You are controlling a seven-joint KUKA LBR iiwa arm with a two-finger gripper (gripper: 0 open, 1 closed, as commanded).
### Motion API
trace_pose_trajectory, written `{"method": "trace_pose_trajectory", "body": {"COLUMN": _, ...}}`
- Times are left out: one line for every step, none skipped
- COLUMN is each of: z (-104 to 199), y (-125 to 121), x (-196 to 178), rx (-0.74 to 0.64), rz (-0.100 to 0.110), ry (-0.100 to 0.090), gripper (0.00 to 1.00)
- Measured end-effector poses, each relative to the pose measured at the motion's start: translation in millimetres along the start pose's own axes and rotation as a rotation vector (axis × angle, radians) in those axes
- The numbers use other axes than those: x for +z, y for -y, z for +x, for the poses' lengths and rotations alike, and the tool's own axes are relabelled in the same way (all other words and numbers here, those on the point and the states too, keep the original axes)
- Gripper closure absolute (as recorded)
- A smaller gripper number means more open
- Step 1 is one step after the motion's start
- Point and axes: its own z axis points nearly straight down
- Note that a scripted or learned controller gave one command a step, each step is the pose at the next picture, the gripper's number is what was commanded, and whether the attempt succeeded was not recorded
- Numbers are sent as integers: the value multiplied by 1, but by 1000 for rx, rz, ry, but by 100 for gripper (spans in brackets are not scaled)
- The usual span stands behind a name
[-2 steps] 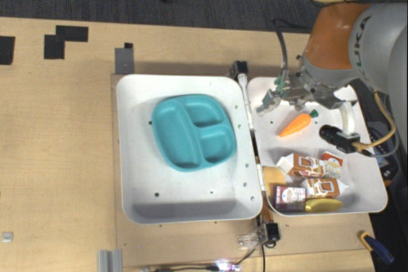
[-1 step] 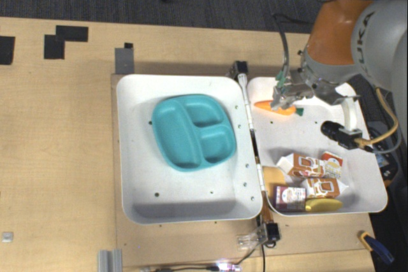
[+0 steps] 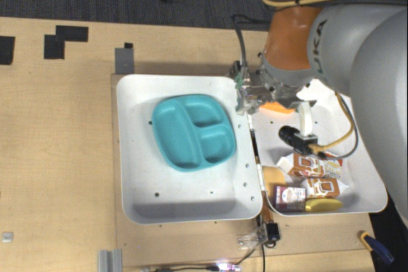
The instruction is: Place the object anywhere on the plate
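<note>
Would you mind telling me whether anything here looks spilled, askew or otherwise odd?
Nothing stands out. The teal plate lies flat in the left bin; packets are heaped in the right bin's near corner.

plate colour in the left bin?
Teal, plain with no pattern: the plate has three compartments, clearest in the camera view, lying in the left bin.

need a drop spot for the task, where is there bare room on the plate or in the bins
The teal plate has all three of its compartments bare. In the left bin, white floor is free around the plate, widest along the near wall. The right bin is crowded: snack packets, a dark pouch and a yellow item cluster at its near end, and the arm covers its far end.
</note>
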Motion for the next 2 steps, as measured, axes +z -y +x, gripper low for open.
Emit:
{"method": "trace_pose_trajectory", "body": {"z": 74, "y": 24, "x": -21, "rx": 150, "rz": 1, "ry": 0, "gripper": 100}}
{"method": "trace_pose_trajectory", "body": {"z": 70, "y": 24, "x": -20, "rx": 154, "rz": 1, "ry": 3, "gripper": 0}}
